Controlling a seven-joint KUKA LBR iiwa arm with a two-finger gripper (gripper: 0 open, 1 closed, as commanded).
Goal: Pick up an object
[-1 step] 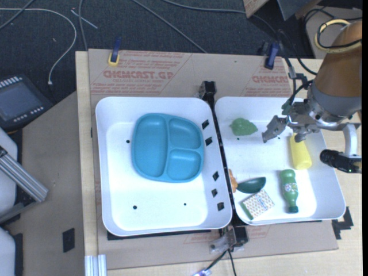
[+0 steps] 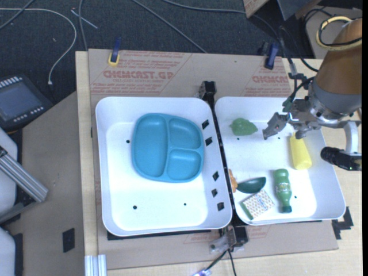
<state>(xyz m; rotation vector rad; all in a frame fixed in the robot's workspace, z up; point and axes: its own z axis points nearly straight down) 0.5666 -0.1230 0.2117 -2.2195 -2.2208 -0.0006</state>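
So from where I'm standing, the arm (image 2: 339, 56) is hanging over the right bin (image 2: 328, 211), and the gripper (image 2: 286, 126) sits up in the top half of it, between the green leafy thing (image 2: 244, 127) and the yellow block (image 2: 300, 152). The jaws look spread apart with nothing between them, so no grab has happened at this point. I'd call this the approach or lining-up step, not the lift.

All the pickable stuff is in that right bin. The yellow block lies just beside the gripper, a bit below and to its right. The green leafy thing is just to its left, near the bin's top-left corner. Further down there's a green bottle (image 2: 282, 190) lying on its side, a dark teal bowl-ish piece (image 2: 251, 184) next to it, and a checkered packet (image 2: 257, 203) near the front edge. A small orange bit (image 2: 232, 180) peeks out by the divider; can't tell what it is.

The left bin (image 2: 115, 200) just has a blue divided plate (image 2: 168, 147) in it, well away from the action.

My guess for what comes next: it needs to pick a target, probably the yellow block or the leafy thing since they're closest, centre the open jaws over it, drop straight down and close. The block looks like the easier squeeze; the leafy one is flat and floppy, so the fingers could slide right off it.
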